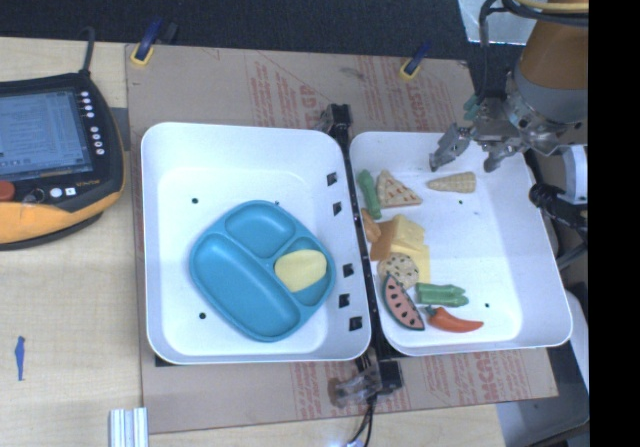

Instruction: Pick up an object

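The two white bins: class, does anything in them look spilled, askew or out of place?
Nothing looks spilled or damaged. The toy food sits heaped along the right bin's left wall, with one cone-shaped piece lying apart below the tool. A yellow piece rests in the blue plate.

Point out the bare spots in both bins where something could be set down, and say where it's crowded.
Right bin: bare floor along its right half, from below the gripper and the cone piece to the front wall. Its left edge is crowded with toy food, from the pizza slice to the watermelon slice. Left bin: bare strip behind the blue plate.
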Controlling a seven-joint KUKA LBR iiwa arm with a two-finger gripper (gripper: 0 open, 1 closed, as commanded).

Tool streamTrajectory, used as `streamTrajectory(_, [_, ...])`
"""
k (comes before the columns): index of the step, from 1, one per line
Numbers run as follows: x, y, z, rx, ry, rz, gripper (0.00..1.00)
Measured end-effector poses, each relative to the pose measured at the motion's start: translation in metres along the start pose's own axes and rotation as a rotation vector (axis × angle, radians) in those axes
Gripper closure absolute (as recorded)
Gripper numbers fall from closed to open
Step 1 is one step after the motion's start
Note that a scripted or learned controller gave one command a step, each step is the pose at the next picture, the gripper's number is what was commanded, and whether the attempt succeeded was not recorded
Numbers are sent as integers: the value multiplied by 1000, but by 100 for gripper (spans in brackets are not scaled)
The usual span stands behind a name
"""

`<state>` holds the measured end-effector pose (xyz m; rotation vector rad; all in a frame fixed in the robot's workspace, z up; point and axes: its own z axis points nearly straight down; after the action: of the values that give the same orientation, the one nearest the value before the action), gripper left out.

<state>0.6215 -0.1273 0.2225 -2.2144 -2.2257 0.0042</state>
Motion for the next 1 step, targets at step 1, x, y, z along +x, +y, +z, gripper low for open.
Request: streamTrajectory(1, [10, -41, 45, 7, 1, 2, 0])
